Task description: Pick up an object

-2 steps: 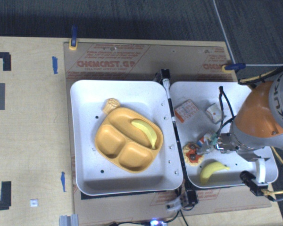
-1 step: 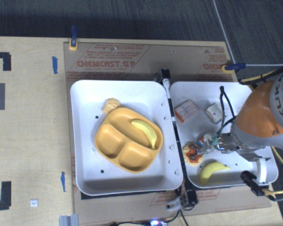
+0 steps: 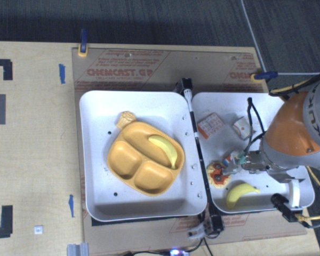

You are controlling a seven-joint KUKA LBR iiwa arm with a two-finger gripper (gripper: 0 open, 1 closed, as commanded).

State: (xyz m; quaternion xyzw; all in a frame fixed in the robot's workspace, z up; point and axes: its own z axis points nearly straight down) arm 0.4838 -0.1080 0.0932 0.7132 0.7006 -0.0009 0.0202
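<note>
My gripper (image 3: 238, 161) reaches in from the right, low over the right bin (image 3: 224, 106). It hovers just right of a small multicoloured toy (image 3: 218, 173) near the bin's left wall. A yellow banana (image 3: 241, 192) lies below the gripper by the front wall. A red-and-white packet (image 3: 210, 125) and a small white block (image 3: 241, 126) lie further back. The arm's grey wrist and orange band (image 3: 290, 135) cover the bin's right part.
The left bin (image 3: 96, 143) holds a yellow divided plate (image 3: 133, 164) with a second banana (image 3: 165, 149) in one compartment and a small tan piece (image 3: 126, 119) at its back edge. A black divider (image 3: 194, 143) runs between the bins. A cable (image 3: 252, 119) loops above the gripper.
</note>
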